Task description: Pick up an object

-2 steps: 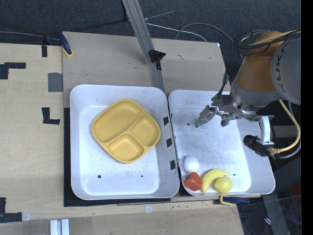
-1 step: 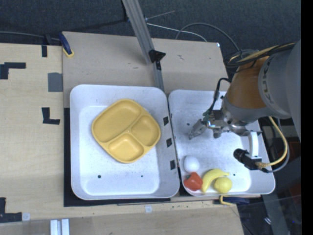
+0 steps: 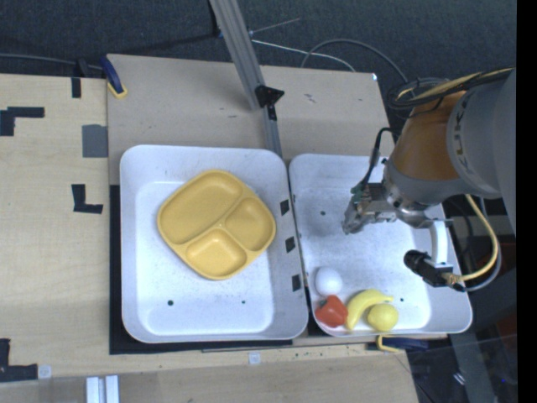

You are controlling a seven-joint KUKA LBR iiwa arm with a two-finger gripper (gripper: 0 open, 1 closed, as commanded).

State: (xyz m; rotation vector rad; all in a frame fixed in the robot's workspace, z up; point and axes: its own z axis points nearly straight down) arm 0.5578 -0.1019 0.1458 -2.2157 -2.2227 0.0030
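Note:
My gripper hangs low over the middle of the right bin, pointing down at bare floor, with nothing visible between its fingers. At that bin's front edge lies a small cluster: a white egg-like ball, a red piece, a yellow banana and a yellow round fruit. The cluster is well in front of the gripper and apart from it. A yellow divided plate rests in the left bin.
The grey arm with its orange band reaches in from the right above the right bin's far side. A metal pole slants over the bench at the back. Cables trail at the right edge.

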